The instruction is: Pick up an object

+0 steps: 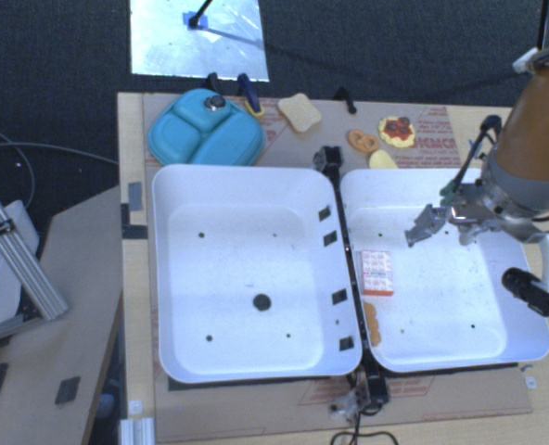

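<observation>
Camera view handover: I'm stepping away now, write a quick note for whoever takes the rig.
Gripper: over the right bin, upper middle, nothing seen between its fingers.
Things: small white box with red print and a tan piece lie at the right bin's left wall; a dark round object sits in the left bin.
Done: nothing picked yet.
Left: descend on one object, likely the box, grasp and lift.

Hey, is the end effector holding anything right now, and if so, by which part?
Nothing is seen held. The end effector hangs over the right bin, apart from the small white card by the divider.
</observation>
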### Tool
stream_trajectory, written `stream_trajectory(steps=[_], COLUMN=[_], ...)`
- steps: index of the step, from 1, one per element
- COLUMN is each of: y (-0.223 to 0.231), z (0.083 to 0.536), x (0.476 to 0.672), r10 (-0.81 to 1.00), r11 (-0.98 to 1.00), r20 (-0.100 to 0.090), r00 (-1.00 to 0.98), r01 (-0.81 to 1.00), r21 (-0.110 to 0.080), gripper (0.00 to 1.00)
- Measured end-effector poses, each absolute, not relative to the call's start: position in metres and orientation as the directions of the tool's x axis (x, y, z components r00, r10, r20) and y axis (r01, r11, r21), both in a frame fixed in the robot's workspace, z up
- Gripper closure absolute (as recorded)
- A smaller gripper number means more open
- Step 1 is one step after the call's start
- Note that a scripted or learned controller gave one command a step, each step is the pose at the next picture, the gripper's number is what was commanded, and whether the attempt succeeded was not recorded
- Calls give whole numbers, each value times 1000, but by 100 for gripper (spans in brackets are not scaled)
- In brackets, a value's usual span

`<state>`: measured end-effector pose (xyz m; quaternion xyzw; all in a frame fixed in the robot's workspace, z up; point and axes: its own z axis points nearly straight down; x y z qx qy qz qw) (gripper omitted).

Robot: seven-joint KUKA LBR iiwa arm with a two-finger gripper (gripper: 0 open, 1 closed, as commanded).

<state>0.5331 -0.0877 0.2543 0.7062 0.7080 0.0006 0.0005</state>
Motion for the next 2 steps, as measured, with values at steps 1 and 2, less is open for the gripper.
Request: stream_trajectory(steps=[1,2], y=[-146,-142], z=[122,140], x=[484,490], r10=[1000,1000], r11=[-7,1], r20=[1,-1], r00=[7,-1], r01=[1000,1000], r21=[-12,5], gripper=[0,100])
